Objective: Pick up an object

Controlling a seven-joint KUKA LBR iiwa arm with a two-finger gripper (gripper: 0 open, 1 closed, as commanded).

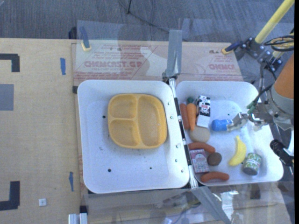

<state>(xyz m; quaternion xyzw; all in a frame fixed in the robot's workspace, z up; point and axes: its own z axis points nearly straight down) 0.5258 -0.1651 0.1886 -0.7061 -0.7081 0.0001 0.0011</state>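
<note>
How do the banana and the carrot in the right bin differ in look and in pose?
The banana is yellow and curved; the carrot is orange, straight and tapered. The banana lies near the bin's right side beside a small can; the carrot lies by the left wall, next to a second carrot. Both lie flat on the right bin, apart from the gripper.

Grey ribbed carpet floor (56,8) is running across the top, with a dark cable (133,6) lying on it. Pale plywood bench top (37,125) is spreading at left, bearing blue tape strips (62,66) and black corner marks (13,61). Clear printed plastic sheet (121,62) is lying behind the bins. Yellow pole (279,14) is slanting at upper right.
</note>
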